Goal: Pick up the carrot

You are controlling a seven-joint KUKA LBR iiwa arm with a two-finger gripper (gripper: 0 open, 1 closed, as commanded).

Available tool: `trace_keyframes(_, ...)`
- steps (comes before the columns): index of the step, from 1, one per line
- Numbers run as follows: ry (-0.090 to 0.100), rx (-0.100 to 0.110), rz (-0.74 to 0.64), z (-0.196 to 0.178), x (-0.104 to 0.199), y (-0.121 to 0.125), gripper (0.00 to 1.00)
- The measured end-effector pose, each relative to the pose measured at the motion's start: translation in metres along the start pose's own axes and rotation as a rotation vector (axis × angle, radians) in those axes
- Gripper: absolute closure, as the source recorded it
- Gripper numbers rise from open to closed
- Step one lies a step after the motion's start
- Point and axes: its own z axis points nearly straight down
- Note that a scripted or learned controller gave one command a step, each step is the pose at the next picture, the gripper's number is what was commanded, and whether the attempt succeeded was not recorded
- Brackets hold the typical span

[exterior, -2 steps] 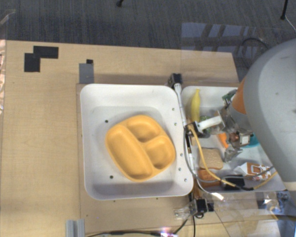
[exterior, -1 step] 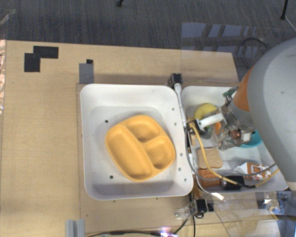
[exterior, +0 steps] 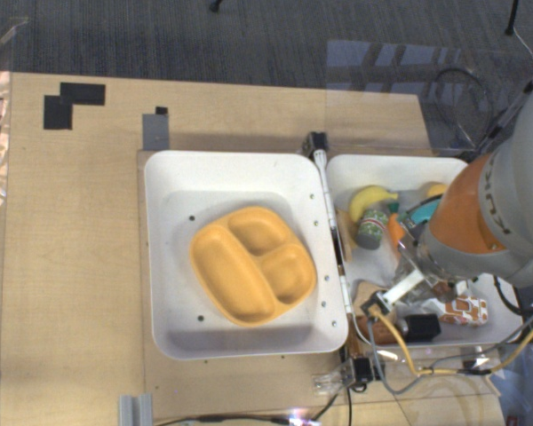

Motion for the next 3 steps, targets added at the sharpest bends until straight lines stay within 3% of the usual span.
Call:
trace_keyframes(1,-0.013,0.009,0.200,-0.019,0.031,0.035,1.00)
trace_keyframes(2,-0.010,0.005,-0.067,0.002,0.033,0.019,1.00)
trace_keyframes(3,-0.007,0.006,-0.034,0.006,0.120,0.074,1.00)
